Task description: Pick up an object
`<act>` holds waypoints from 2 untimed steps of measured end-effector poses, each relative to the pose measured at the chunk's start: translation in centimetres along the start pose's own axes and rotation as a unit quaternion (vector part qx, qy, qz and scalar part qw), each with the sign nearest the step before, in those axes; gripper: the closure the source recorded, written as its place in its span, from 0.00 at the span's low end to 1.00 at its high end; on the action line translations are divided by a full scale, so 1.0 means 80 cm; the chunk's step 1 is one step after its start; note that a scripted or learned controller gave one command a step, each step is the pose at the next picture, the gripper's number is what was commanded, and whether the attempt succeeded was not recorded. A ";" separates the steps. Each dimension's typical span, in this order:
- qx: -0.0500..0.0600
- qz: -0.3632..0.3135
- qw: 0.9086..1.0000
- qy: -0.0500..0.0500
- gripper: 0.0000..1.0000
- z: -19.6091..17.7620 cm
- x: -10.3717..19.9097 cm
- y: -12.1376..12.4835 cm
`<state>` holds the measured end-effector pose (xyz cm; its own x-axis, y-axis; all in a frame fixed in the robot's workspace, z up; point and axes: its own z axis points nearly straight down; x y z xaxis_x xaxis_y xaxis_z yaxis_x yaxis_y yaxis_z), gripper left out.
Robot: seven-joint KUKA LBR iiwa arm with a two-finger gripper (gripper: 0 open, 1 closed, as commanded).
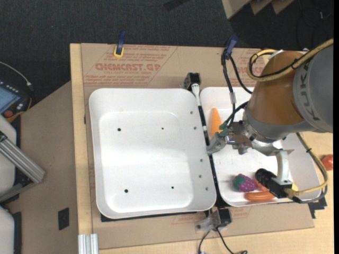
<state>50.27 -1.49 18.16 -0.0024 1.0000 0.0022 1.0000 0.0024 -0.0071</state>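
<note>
orange carrot (214, 121) is lying in the right bin (228, 168), pressed close to the wall it is sharing with the left bin (143, 152). its long axis is running far to near and tilting a little. the gripper (218, 143) is hanging just beside the carrot's near end, right at that shared wall, so the carrot is sitting on the far side of it. whether the two are touching i cannot tell. a pick here is looking, to my eye, like a short shift toward the far side and a closing across the carrot's narrow width, left to right, with the wall crowding one side. whether the gripper is open or closed i am not able to tell: its tip is showing as a grey tangle of metal under the wrist, and i am making out nothing held in it.

the arm (280, 89) is covering the middle of the right bin, so anything lying under it is being hidden. nearer, purple grapes (243, 183) and a reddish sausage (258, 197) are lying side by side close to the near wall, apart from the gripper, with the sausage partly running under robot hardware. an orange scrap (329, 162) is peeking in at the right edge, cut off, and i am unable to say what it is.
</note>
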 end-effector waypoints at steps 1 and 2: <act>-0.013 0.002 1.000 -0.002 0.00 -0.197 -0.039 -0.029; -0.009 -0.003 1.000 0.000 0.00 -0.294 0.039 -0.030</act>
<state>48.05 1.59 41.68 -0.0078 1.0000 0.0020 0.9999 0.0077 0.0119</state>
